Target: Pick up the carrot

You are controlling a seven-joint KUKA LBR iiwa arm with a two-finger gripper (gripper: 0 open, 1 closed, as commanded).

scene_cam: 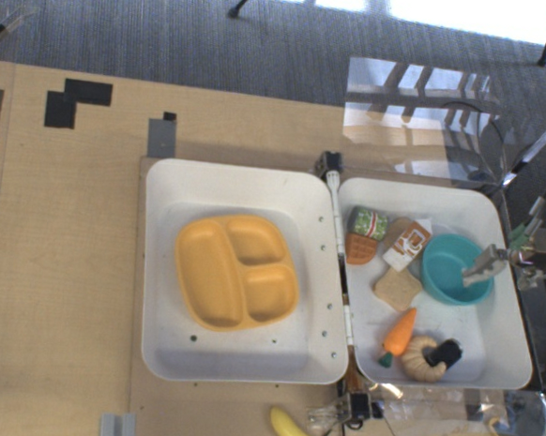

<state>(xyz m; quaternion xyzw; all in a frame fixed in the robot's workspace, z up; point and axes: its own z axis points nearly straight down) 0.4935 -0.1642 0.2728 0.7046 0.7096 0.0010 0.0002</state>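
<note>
The carrot (399,332) is a small orange toy with a green stub at its near end. It lies in the right bin (503,348), towards the front, tilted with its tip pointing away. It touches a beige ring-shaped toy (422,358) on its right. My gripper (485,265) reaches in from the right edge and hangs over the teal bowl (449,270), well behind and to the right of the carrot. Nothing is seen held in it.
The right bin also holds a slice of bread (397,288), a small carton (406,244), a red and green packet (366,235) and a black piece (447,352). A yellow divided plate (236,271) lies in the left bin (159,345). A banana (298,435) lies on the bench in front.
</note>
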